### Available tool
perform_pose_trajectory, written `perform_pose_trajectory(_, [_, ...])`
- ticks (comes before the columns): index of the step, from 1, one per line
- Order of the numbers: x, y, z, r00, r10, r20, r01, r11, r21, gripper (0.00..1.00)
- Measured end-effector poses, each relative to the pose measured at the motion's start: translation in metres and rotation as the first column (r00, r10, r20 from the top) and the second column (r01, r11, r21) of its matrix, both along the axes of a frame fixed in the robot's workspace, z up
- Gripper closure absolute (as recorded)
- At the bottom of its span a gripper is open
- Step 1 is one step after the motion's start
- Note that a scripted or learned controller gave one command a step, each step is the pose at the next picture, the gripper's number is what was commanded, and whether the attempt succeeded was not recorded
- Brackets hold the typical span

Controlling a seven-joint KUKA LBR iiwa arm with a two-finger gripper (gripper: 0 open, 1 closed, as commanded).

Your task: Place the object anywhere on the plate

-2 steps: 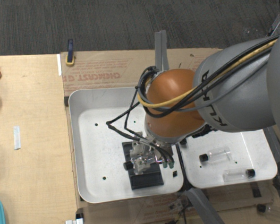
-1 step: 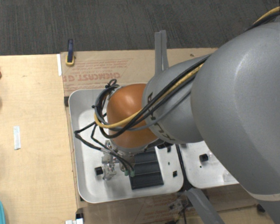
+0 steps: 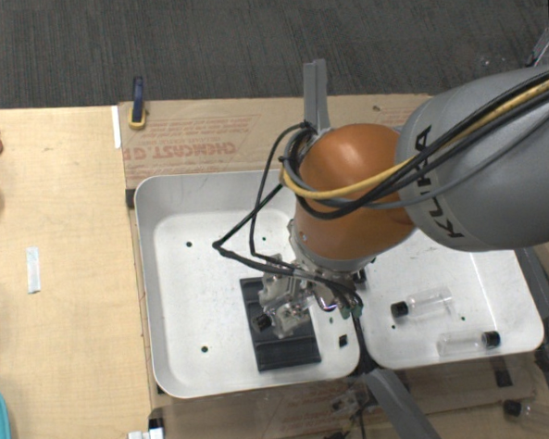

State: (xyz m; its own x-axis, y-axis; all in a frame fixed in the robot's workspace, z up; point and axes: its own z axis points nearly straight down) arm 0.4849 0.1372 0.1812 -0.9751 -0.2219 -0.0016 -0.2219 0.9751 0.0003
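Grey arm's gripper (image 3: 282, 308) low in left bin (image 3: 166, 267) | dark flat object (image 3: 284, 351) directly beneath, long axis front-to-back | grip state unclear

Two bins sit side by side in the lower half of the frame. In the left bin (image 3: 180, 266), near its lower right corner, lies a flat block (image 3: 284, 348), and the gripper (image 3: 285, 311) sits directly over it. The right bin (image 3: 513, 329) holds two small tubes: one tube (image 3: 421, 305) toward the middle, the other tube (image 3: 468, 342) just below and right of it. The arm (image 3: 458, 184) crosses in from the right, above the right bin.
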Motion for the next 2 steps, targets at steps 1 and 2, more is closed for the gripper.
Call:
perform_pose_trajectory(1, [0.0039,0.0215,0.0791,0.934,0.357,0.002,-0.357,0.934,0.001,1.00])
perform_pose_trajectory(2, [0.0039,0.0213,0.0790,0.934,0.358,0.002,-0.358,0.934,0.001,0.00])
